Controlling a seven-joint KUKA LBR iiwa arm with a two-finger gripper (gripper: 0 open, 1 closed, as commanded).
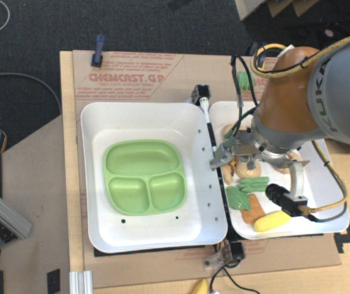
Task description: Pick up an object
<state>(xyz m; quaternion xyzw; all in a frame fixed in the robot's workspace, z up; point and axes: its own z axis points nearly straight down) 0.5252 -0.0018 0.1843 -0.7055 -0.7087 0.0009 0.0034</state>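
Observation:
My gripper hangs low over the right bin, under the orange band of the arm. Right beneath it lies a tan rounded object, partly hidden by the gripper body. Toward the bin's front are a green leafy toy, an orange carrot-like piece and a yellow piece. Whether the gripper touches any of them is hidden by the wrist.
The left bin holds a green divided plate. A black clamp bar runs along the rim between the bins. Cables loop over the right bin's front corner. A brown board lies under both bins.

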